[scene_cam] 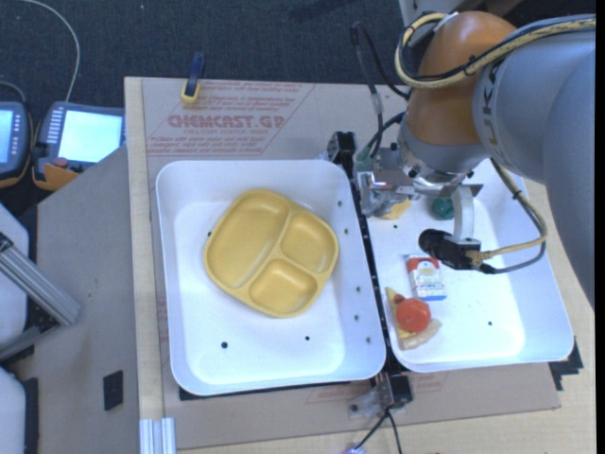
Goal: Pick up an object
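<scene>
My gripper (pixel 395 195) hangs low over the far left corner of the right bin (pixel 529 339), under the orange wrist band. Directly beneath it lies a small yellow piece (pixel 395 211), partly hidden by it. A teal object (pixel 442 202) peeks out just to the right of the gripper. Nearer the front, a small red and white carton (pixel 427 278) lies flat. Beside the bin's left wall, a red tomato-like piece (pixel 412 315) rests on a tan slice (pixel 416 336).
The left bin (pixel 184 348) holds a yellow divided plate (pixel 272 252) near its middle. A black fitting on a yellow cable (pixel 449 248) hangs from the arm just above the carton. The divider between the two bins (pixel 364 253) runs close to the gripper's left.
</scene>
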